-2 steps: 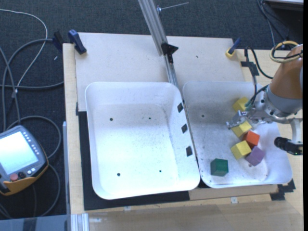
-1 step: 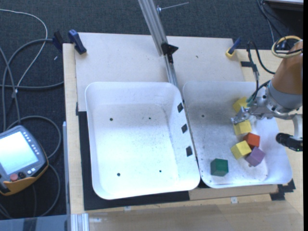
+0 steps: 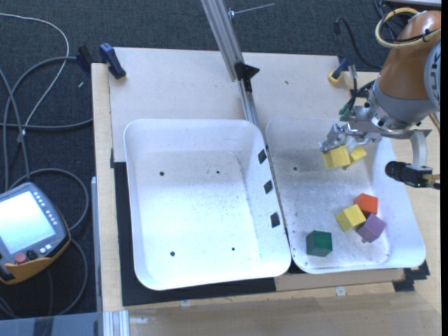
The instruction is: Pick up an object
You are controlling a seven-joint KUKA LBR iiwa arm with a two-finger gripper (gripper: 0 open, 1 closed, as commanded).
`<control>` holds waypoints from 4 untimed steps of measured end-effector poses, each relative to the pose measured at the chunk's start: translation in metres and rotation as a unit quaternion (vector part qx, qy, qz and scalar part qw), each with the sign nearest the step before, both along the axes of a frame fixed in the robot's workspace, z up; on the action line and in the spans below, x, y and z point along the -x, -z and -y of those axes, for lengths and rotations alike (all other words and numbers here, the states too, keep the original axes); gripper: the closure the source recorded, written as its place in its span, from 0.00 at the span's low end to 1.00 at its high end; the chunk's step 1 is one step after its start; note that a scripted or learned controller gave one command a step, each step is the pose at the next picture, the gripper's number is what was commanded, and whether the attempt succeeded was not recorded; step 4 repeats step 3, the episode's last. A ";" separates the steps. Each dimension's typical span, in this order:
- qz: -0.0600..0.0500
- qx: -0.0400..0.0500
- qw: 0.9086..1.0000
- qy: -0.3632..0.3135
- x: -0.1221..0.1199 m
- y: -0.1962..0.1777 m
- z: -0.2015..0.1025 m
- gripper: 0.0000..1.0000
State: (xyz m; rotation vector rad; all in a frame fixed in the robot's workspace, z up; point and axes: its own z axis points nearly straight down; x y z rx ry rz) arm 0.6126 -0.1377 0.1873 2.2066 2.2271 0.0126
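Note:
My gripper (image 3: 343,145) hangs over the upper part of the right bin (image 3: 301,187), reaching in from the right. It is shut on a yellow block (image 3: 337,158), which sits between the fingers just below the wrist; one finger crosses the block and hides part of it. Lower in the same bin lie an orange block (image 3: 366,203), a second yellow block (image 3: 350,218), a purple block (image 3: 372,227) and a green block (image 3: 319,243), all apart from the gripper.
The left bin (image 3: 140,145) stands beside the right one, with black clips along the shared wall. A slanted metal rail (image 3: 224,30) crosses the bench top. A teach pendant (image 3: 28,229) and cables lie on the floor at left.

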 end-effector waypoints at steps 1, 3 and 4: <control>-0.004 -0.001 1.000 0.000 0.000 -0.013 -0.066 1.00; -0.008 0.000 1.000 0.003 0.042 -0.012 -0.166 1.00; -0.008 0.000 1.000 0.003 0.042 -0.012 -0.166 1.00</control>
